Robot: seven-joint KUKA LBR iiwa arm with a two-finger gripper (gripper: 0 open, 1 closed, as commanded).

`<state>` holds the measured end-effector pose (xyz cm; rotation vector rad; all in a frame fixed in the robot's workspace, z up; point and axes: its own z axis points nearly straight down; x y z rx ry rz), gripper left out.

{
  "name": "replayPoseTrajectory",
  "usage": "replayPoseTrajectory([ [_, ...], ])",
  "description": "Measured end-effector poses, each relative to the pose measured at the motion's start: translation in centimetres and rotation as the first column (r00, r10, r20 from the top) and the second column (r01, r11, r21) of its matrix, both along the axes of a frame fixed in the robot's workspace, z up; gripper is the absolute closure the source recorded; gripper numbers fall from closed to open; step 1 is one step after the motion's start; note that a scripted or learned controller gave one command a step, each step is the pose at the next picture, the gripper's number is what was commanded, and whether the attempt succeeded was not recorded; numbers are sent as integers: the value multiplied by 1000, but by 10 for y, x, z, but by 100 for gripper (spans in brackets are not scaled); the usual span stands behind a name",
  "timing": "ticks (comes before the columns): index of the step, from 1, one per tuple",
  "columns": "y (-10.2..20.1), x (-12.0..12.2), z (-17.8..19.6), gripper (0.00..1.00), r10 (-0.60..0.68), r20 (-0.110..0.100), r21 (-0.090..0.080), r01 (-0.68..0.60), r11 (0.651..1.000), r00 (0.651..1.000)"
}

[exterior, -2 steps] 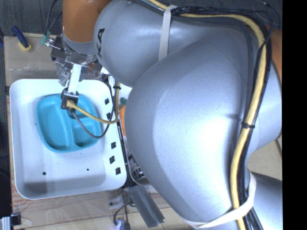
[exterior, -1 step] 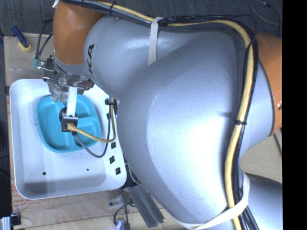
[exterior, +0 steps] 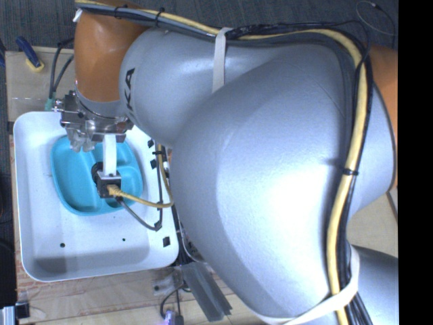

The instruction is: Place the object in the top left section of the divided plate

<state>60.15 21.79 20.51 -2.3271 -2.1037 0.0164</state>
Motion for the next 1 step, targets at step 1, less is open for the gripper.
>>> replayPoseTrajectory([
  [1,-135,4,34,100,-173,4,0,173,985,985],
])
